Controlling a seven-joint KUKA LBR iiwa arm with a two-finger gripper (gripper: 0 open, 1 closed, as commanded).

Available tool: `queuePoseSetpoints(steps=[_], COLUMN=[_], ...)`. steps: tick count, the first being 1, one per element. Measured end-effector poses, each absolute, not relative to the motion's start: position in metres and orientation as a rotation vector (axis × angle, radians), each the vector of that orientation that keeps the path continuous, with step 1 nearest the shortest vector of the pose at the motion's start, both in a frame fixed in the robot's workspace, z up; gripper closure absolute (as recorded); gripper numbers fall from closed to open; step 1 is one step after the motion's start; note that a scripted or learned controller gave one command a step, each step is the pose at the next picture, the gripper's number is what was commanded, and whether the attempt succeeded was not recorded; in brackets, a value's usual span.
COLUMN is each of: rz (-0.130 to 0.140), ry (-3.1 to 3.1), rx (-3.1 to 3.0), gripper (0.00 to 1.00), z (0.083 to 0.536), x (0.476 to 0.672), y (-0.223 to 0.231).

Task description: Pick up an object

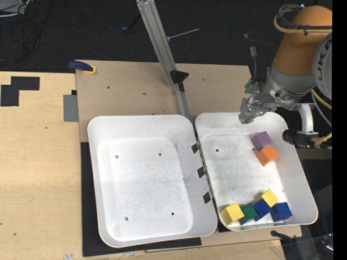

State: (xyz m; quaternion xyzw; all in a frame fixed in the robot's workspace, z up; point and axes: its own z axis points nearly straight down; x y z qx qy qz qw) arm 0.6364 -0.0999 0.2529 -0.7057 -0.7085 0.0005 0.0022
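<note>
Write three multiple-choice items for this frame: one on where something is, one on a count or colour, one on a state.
1. Which bin holds the blocks?
A. the left bin
B. the right bin
C. both bins

2. Which colour is the block touching the purple block?
A. green
B. yellow
C. orange

3. How does the gripper stand relative to the blocks?
A. above the right bin's far edge, apart from them
B. pressed into the near-corner cluster
C. over the left bin

Answers: 1 B, all blocks lie in the right bin. 2 C, the orange block sits against the purple block. 3 A, the gripper hangs at the far edge.
</note>
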Motion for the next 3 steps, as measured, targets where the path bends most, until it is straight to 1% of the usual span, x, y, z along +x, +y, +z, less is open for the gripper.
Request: queuePoseSetpoints(steps=[1,2,3], rz=[0.002,0.002,0.001], ry=[-2.222,-2.222,-2.224], rx=[-2.213,-2.213,-2.215], gripper=[1.0,1.0,1.0], z=[0.239,0.233,0.241], x=[0.631,0.633,0.629], y=[-0.042,0.015,0.065])
